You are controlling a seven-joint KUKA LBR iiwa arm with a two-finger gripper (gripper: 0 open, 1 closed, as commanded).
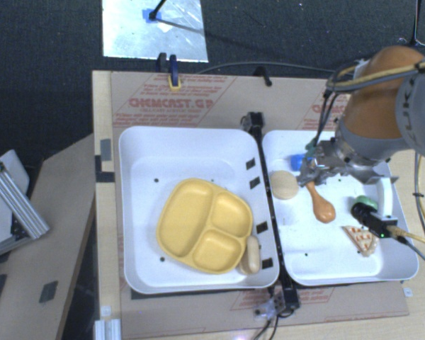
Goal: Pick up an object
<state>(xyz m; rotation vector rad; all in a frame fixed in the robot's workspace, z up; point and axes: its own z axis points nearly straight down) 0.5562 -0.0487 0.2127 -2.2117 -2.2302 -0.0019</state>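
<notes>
Down in the right bin [319,257], the gripper [313,174] sits low near the back left corner. Whether it is apart or together cannot be told from this angle. An orange spoon [321,204] lies just in front of it, thin end up at the gripper and round end towards the bin's middle; a hold on it cannot be seen. A blue piece [297,162] lies just beside the gripper, and a beige bun [283,185] rests by the left wall. A green piece [364,203] and a waffle wedge [361,238] lie further right. The left bin [149,161] holds a yellow tray [198,222], with a beige roll [251,255] touching its front right corner.
</notes>
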